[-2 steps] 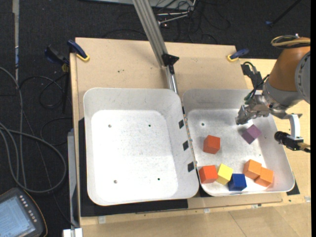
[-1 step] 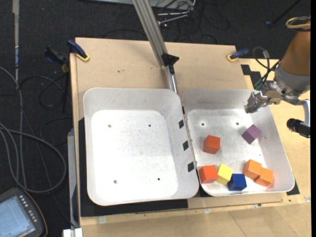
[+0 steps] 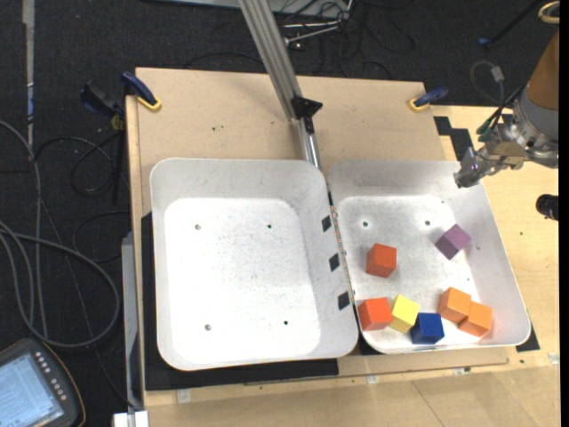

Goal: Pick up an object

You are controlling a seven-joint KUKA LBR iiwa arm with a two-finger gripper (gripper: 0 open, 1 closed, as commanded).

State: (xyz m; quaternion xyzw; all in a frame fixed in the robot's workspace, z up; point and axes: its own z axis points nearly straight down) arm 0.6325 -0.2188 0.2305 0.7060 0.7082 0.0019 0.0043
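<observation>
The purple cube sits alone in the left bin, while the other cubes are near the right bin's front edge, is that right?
Not quite. The purple cube sits in the right bin, not the left bin. The camera view shows it apart from the rest, with most other cubes near that bin's front edge: a yellow cube, a blue cube and several orange ones.

You have 2 white bins: the left bin (image 3: 178, 194) and the right bin (image 3: 404, 212), side by side on the desk (image 3: 373, 105). You can count 7 blocks, all in the right bin: 4 orange blocks (image 3: 381, 260) (image 3: 374, 313) (image 3: 455, 303) (image 3: 476, 318), 1 purple block (image 3: 453, 240), 1 yellow block (image 3: 404, 313) and 1 blue block (image 3: 428, 328). You also have 2 clamps at the desk's far corners (image 3: 140, 88) (image 3: 428, 99).
</observation>
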